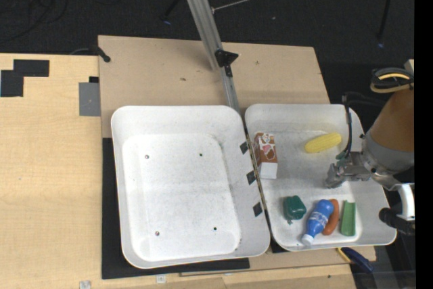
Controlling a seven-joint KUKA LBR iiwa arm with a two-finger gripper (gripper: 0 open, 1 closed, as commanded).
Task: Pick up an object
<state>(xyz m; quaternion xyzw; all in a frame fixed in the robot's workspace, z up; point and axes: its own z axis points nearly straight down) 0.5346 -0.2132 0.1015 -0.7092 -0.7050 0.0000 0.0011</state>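
1. Objects for picking all lie in the right bin [270, 115], the one nearer my arm.
2. Corn cob [323, 142], yellow, lies on its side toward the far part of that bin, just beyond my claw.
3. My claw [336, 172] hangs low over the right half of the right bin, between the corn cob and the cluster at the near edge. How my claw is set I cannot tell from this view; the tips blur into the metal around them, and I see nothing clearly gripped.
4. Near the front rim sit four things: a dark green block [293, 208], a blue bottle [318, 218] with a white cap pointing toward the near rim, an orange piece [331, 218] tucked touching the bottle's right side, and a green stick-shaped item [348, 218] just to the right of that.
5. A small carton [265, 154], brown and white, stands against the bin's left wall, well apart from my claw.
6. The left bin [128, 139] sits beside the right one, their rims touching along the middle.
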